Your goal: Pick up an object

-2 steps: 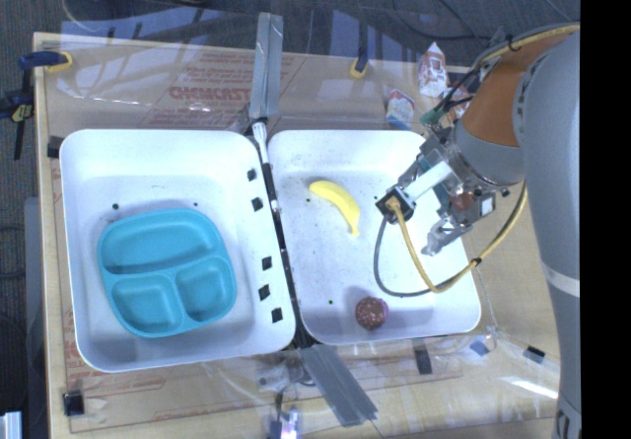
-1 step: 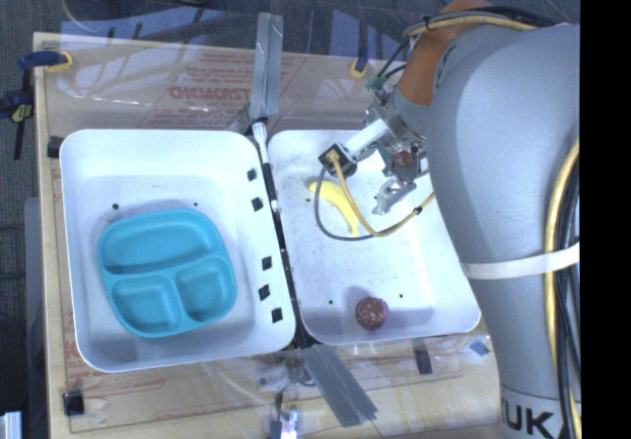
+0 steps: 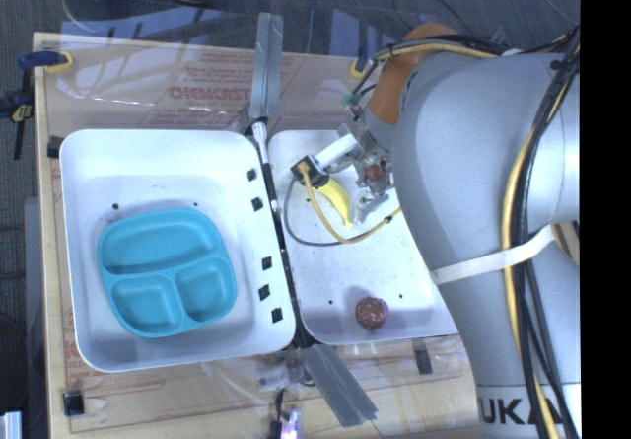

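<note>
The claw point(image 3: 357, 185) is hanging low in the right bin point(image 3: 414, 259), over a yellow object point(image 3: 336, 198); whether it is gripping or released cannot be told. A brown ball point(image 3: 372, 312) is lying apart, near the front wall. Judgement: the claw should be centring on the yellow piece before lifting straight, clearing the loose cable point(image 3: 306, 235).

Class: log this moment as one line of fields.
gripper: over right bin, at banana | grasp: unclear | ball: loose | tray: left bin
</note>
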